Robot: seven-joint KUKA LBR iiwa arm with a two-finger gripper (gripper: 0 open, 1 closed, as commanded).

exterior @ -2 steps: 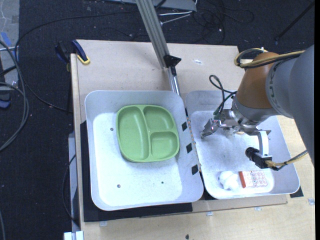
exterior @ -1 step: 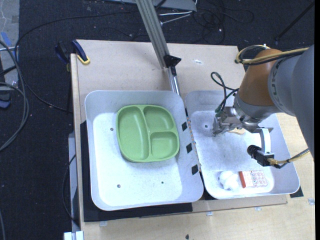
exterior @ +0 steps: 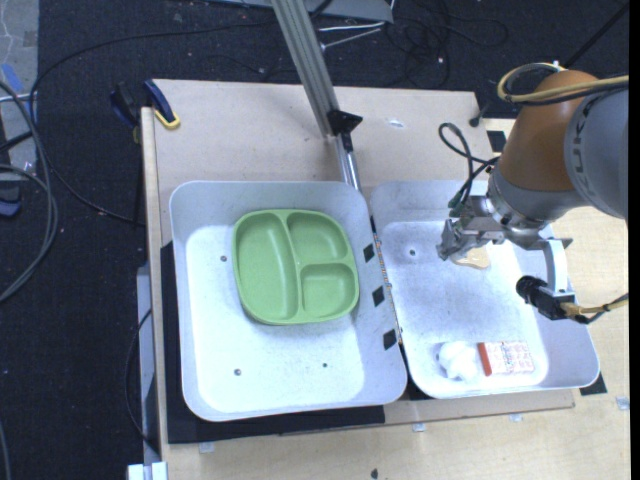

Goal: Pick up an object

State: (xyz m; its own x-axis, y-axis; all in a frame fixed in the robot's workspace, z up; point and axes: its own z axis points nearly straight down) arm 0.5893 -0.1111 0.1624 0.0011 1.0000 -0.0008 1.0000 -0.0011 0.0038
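gripper: low over upper part of right bin, right of frame centre; jaw state can't tell, fingers too dark and small.
tan object: pale piece directly under the gripper tip, mostly hidden; orientation unreadable, contact unclear.
box: red-and-white, lower right of the right bin, long axis running left-right, just beside that bin's lower edge.
white lump: just left of the box, roundish, no clear axis.
green tray: three-compartment, centre of left bin, well apart.
open room: bare floor mid right bin, between gripper and box.
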